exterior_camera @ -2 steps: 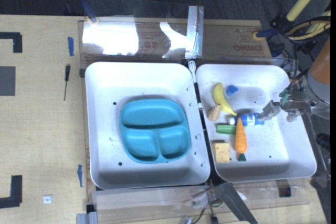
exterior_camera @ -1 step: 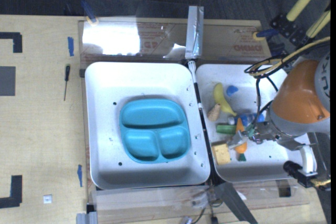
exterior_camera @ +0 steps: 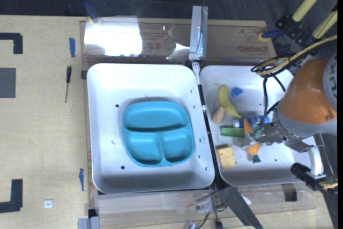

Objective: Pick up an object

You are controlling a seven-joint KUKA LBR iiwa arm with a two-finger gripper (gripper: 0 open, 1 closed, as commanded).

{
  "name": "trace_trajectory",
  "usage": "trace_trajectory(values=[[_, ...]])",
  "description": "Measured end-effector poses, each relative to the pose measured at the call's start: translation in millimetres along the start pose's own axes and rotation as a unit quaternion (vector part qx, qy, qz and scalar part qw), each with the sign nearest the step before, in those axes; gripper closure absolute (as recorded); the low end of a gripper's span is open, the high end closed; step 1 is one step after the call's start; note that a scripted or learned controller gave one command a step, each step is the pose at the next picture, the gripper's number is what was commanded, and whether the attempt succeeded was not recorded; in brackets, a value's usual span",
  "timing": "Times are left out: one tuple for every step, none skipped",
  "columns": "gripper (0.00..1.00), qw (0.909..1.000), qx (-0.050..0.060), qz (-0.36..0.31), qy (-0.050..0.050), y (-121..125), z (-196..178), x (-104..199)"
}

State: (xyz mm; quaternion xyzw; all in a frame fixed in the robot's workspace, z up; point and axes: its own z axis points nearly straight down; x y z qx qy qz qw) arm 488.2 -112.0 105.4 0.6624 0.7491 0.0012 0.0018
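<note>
item 1, step in hand: reaching down over the clutter in the right bin [exterior_camera: 278, 171] to choose something to lift. my gripper [exterior_camera: 261, 134] sits low among the pieces, just beside an orange bit [exterior_camera: 252, 149]. i cannot tell how far my fingers stand apart or whether they have hold of anything.

item 2, next move, as i judge it: settle on one piece, close on it, lift straight up.

item 3, right bin contents, near to far: tan block [exterior_camera: 226, 157], orange bit, green stick [exterior_camera: 232, 131], beige lump [exterior_camera: 218, 114], yellow banana [exterior_camera: 226, 101], blue piece [exterior_camera: 236, 93].

item 4, left bin [exterior_camera: 107, 88]: one blue divided tray [exterior_camera: 158, 131].
</note>
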Motion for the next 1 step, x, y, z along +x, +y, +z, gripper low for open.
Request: trace_trajectory(values=[[1.00, 1.0000, -0.002, 0.006, 0.000, 32.5, -178.7, 53.1]])
